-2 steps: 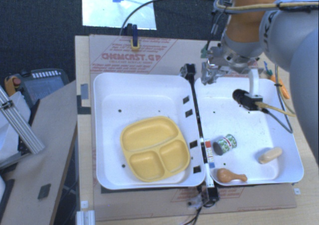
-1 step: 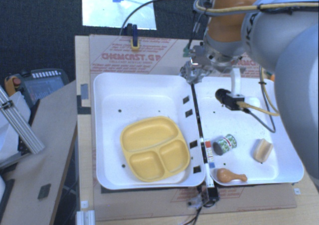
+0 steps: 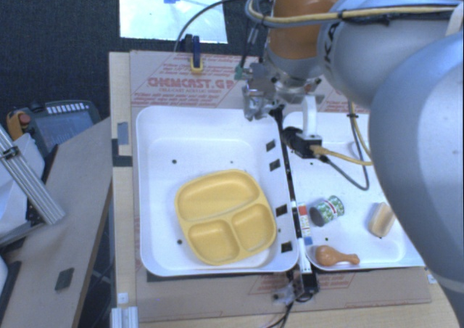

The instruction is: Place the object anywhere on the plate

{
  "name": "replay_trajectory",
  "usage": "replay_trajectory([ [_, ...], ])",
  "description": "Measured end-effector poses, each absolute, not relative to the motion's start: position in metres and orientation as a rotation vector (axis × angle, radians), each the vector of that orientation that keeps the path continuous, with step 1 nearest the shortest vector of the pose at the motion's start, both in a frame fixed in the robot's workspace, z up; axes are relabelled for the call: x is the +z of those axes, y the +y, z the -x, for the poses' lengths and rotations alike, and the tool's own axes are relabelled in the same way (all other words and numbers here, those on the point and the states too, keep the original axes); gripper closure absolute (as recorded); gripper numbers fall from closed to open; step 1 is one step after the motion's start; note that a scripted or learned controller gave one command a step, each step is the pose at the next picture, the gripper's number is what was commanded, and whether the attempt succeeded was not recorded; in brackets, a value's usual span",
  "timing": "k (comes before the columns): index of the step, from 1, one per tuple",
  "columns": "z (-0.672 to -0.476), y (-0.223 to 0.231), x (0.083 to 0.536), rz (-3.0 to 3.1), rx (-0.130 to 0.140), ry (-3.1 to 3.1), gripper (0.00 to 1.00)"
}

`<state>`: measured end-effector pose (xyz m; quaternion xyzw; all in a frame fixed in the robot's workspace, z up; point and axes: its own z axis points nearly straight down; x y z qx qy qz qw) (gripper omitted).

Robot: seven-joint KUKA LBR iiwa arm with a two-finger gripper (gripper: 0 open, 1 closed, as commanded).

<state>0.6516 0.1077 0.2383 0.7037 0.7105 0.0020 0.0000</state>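
Note:
A yellow plate (image 3: pixel 225 215) with three compartments lies in the left white bin (image 3: pixel 163 174), toward its front right. The right bin (image 3: pixel 348 174) holds a small green-and-white can (image 3: pixel 328 209) on its side, a tan bread-like piece (image 3: pixel 380 219) and an orange toy drumstick (image 3: pixel 333 255), all near the front. My gripper (image 3: pixel 259 105) hangs above the back edge of the bins, over the divider between them. It is far from the plate and from the three objects, and nothing shows under it.
The grey arm and its orange band (image 3: pixel 312 0) cover the back right of the view. A black divider strip (image 3: pixel 288 189) separates the bins. A yellow clamp (image 3: pixel 196 65) sits on the cardboard behind the left bin.

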Motion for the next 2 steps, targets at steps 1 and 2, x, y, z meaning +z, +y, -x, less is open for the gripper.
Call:
replay_trajectory([
  [1, -0.652, 0.111, 0.225, -2.215, 0.001, 2.228, 1.0],
  [2, -0.643, 0.124, 0.233, -2.214, 0.001, 2.228, 1.0],
])
